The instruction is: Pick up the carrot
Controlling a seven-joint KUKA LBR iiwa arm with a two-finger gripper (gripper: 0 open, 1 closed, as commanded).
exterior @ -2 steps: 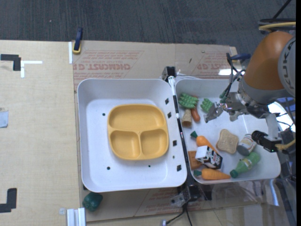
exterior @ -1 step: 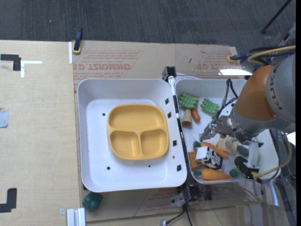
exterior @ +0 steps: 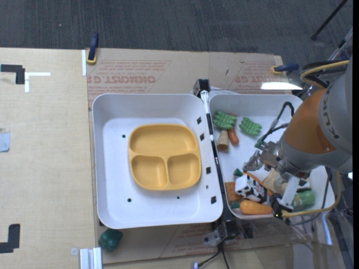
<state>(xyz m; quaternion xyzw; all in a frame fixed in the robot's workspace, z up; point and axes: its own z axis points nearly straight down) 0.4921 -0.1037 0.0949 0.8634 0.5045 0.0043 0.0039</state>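
The carrot [exterior: 256, 208] is orange and lies on its side at the front edge of the right bin [exterior: 263, 101]. My gripper [exterior: 268, 175] hangs low over the front half of that bin, just behind and above the carrot, with the orange-banded wrist [exterior: 305, 129] rising to the right. A black-and-white toy [exterior: 251, 189] sits between the gripper and the carrot. Nothing orange shows inside the gripper.
The left bin [exterior: 106, 150] holds a yellow divided plate [exterior: 164, 156]. At the back of the right bin lie two green toys [exterior: 224, 119] [exterior: 250, 126], a brown piece [exterior: 222, 140] and a small orange-red piece [exterior: 233, 138]. A green object [exterior: 303, 198] lies by the wrist.
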